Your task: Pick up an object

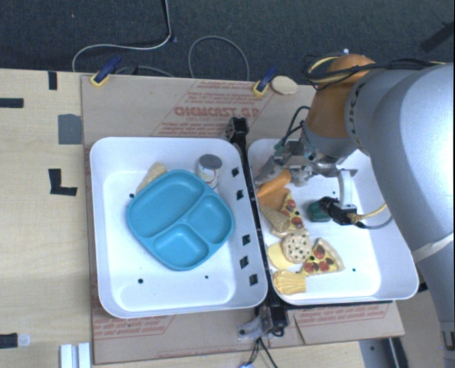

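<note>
Gripper (288,167) low over right bin (388,278), far-left corner, just above orange wedge (273,188); finger state cannot tell. Pizza slice (321,257), cookie (295,247) nearer. Blue tray (182,219) in left bin (108,228).

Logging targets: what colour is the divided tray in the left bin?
Light blue, plain, seen in the camera view: divided tray in the left bin.
</note>
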`<action>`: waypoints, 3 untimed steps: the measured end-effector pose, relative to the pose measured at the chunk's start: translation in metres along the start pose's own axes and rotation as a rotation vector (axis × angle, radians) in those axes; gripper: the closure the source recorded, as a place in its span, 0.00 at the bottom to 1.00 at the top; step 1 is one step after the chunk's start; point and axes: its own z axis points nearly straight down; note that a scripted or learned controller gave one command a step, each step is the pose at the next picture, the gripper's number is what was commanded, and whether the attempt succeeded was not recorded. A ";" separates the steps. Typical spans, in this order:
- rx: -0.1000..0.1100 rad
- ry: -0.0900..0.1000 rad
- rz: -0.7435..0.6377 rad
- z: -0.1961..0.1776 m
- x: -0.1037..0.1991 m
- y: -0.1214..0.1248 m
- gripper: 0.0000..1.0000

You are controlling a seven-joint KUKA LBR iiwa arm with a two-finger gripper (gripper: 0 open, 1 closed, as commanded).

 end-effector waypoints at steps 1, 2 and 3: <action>0.000 0.004 -0.001 -0.006 -0.010 0.020 0.00; -0.001 0.004 -0.002 -0.016 -0.009 0.020 1.00; -0.001 0.003 -0.002 -0.016 -0.009 0.020 0.00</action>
